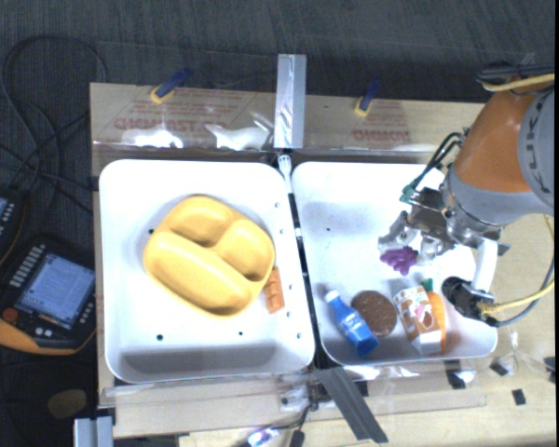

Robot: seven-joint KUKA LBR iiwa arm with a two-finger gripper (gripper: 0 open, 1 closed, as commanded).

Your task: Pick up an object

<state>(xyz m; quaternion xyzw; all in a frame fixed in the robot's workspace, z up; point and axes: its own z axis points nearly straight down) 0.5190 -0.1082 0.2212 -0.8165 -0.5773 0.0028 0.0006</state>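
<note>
The gripper (408, 240) hung over the right bin (354, 194), directly above a purple toy (400, 258); whether its fingers were spread or pinching could not be told. Below the purple toy lay a brown disc (375, 312), with a blue bottle (351, 322) to its left and a carton (421, 317) to its right.

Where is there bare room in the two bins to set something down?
The right bin has bare floor across its far left part, between the divider and the hand. Its near edge is crowded: blue bottle, brown disc, orange carton, purple toy. The left bin has a bare strip along its near side, below the yellow toy.
</note>
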